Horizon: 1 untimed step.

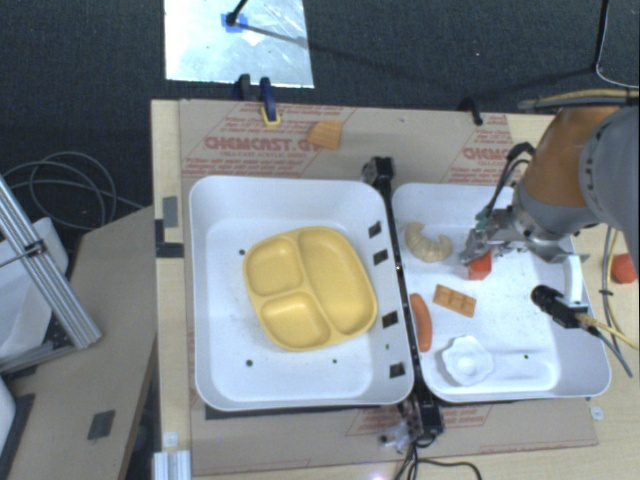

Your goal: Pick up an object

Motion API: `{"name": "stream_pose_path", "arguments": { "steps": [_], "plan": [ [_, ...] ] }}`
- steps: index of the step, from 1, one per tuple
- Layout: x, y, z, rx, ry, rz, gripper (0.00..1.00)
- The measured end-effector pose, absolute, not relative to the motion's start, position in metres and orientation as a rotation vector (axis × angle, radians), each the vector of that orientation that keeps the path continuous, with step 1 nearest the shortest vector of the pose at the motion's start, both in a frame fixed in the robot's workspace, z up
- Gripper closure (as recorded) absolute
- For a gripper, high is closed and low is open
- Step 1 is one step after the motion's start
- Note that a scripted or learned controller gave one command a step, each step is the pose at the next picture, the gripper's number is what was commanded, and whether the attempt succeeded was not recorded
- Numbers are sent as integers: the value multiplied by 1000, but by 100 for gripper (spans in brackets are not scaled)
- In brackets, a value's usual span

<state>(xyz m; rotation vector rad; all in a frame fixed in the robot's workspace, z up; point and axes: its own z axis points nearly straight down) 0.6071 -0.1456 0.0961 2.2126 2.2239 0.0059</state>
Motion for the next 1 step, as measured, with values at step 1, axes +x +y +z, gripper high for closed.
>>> {"name": "stream_pose_path", "arguments": {
  "steps": [1],
  "plan": [
    [609,-52,190,2204,2232,12,100]
  ]
}}
